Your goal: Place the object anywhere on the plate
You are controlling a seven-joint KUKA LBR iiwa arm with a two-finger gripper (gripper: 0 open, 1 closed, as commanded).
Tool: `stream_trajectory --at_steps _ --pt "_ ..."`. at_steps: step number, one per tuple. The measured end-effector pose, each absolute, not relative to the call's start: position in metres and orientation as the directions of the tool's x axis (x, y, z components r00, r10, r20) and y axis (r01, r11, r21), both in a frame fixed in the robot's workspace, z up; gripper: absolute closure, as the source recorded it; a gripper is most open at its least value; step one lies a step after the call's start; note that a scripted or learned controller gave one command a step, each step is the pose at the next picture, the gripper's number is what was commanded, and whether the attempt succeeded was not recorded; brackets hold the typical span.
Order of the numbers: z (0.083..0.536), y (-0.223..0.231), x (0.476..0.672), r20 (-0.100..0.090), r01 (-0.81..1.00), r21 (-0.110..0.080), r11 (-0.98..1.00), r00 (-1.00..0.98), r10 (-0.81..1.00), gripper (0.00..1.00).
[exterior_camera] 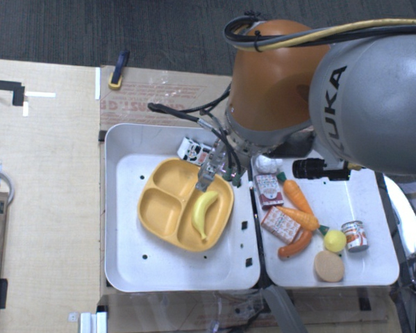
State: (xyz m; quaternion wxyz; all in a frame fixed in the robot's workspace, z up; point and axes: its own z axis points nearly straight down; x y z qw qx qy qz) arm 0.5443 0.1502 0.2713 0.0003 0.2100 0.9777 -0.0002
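Two white bins (119, 262) before us: banana (204, 214) lies on the yellow plate (162, 212); gripper (211, 171) just above, its grip state we cannot tell; placement looks done.

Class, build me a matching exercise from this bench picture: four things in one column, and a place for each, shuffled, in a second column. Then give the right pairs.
Things:
1. banana
2. yellow plate
3. small can
4. blue and yellow clamp

Places:
A. near the right edge of the right bin
B. on the bench beyond the bins
C. in the plate's right compartment
D. in the left bin

Pairs: 1-C, 2-D, 3-A, 4-B
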Motion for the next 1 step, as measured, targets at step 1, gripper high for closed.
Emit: stream_trajectory --at_steps 1 --pt "0.2951 0.1569 0.5705 -0.002 0.397 0.001 0.918 -0.918 0.397 1.00"
